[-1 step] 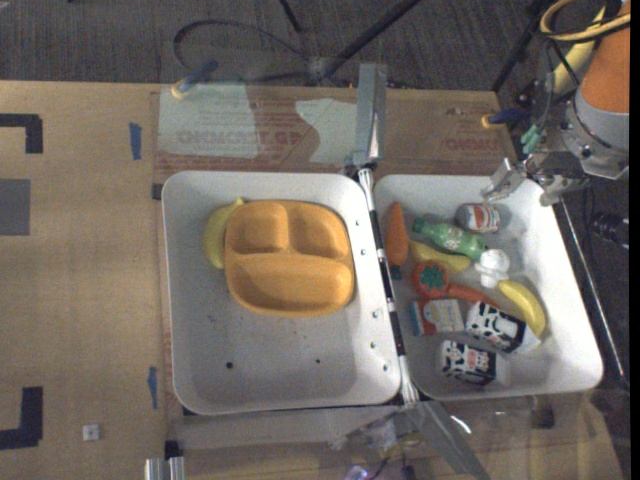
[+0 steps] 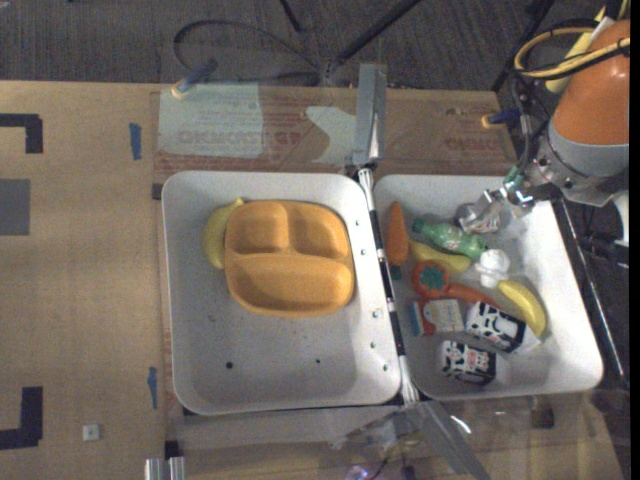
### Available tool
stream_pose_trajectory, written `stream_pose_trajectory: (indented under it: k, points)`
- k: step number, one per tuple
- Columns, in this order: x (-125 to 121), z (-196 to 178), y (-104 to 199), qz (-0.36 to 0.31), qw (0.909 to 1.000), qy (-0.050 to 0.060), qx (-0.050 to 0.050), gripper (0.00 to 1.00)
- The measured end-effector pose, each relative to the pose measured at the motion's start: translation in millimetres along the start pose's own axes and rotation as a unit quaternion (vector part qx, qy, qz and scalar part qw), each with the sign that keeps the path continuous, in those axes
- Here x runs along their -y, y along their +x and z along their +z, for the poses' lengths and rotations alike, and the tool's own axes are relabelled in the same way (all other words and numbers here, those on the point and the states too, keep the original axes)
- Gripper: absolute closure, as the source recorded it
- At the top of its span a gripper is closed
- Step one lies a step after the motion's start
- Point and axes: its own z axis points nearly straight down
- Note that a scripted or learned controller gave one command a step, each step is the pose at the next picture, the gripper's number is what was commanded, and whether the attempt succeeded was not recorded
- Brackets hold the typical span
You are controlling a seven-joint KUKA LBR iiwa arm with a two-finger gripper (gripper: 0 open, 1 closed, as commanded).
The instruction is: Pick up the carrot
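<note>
Clearly the carrot [image 2: 397, 233] lies in the right bin [image 2: 570, 358], close along that bin's left wall and toward its far-left corner, a smooth, tapered orange spindle stretched lengthwise beside the wall. Just right of it a green plastic bottle [image 2: 449, 237] lies on its side, and below that a yellow, elongated piece [image 2: 441, 257] slants across the floor. Nearer the bin's middle sit an orange-and-green rounded toy [image 2: 436, 279], a small white object [image 2: 492, 264] and a curved yellow banana [image 2: 525, 306]. Toward the near edge rest a small carton with a red-and-white label [image 2: 441, 317] and two black-and-white patterned cartons [image 2: 493, 327], boxy and printed.

The gripper [image 2: 484, 212] hangs over the far part of the right bin, metallic and shiny, well to the right of the carrot with the green bottle lying between them; nothing is seen between its fingers, and whether they are spread or closed cannot be told. Behind it rise the grey wrist and the glossy orange band [image 2: 595, 108].

The left bin [image 2: 190, 368], shallow and matte white, holds an orange divided tray [image 2: 290, 257] with rounded corners, and a yellow curved shape [image 2: 215, 235] pokes out from its left side.
</note>
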Motion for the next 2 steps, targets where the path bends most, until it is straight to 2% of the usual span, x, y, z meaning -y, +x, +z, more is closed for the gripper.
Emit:
stream_pose_trajectory:
  k: [1,2]
  points:
    - [-27.1,16.1,26.9,-0.083,0.9966,-0.001,0.001,0.0]
    - [-27.1,16.0,26.7,-0.082,0.9966,-0.002,0.001,0.0]
